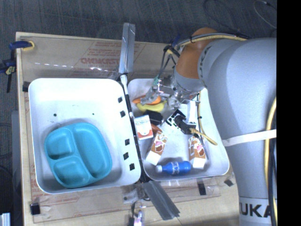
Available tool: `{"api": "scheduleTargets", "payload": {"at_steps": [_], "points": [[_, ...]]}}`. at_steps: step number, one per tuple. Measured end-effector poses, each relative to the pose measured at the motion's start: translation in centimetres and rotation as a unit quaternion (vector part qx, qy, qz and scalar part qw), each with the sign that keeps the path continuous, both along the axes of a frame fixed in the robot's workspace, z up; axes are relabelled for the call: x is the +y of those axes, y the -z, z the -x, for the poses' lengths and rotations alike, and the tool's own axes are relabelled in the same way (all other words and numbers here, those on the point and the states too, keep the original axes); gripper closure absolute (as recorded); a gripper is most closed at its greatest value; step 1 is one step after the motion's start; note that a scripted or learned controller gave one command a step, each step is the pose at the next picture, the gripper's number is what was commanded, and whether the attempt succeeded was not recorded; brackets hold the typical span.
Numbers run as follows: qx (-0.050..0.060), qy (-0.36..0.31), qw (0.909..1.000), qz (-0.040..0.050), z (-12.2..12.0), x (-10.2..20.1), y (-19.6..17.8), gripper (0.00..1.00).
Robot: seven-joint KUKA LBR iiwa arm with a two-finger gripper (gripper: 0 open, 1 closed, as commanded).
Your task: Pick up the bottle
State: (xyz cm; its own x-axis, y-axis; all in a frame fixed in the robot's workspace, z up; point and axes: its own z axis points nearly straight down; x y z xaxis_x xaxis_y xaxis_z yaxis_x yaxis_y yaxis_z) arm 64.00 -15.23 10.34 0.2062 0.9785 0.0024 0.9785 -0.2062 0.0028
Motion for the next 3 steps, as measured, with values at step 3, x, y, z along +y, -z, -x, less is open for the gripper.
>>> {"api": "scheduleTargets", "payload": {"at_steps": [3], "points": [[0.001,-0.177,0.9840,0.0138,5.0,4.1,0.9,0.00]]}}
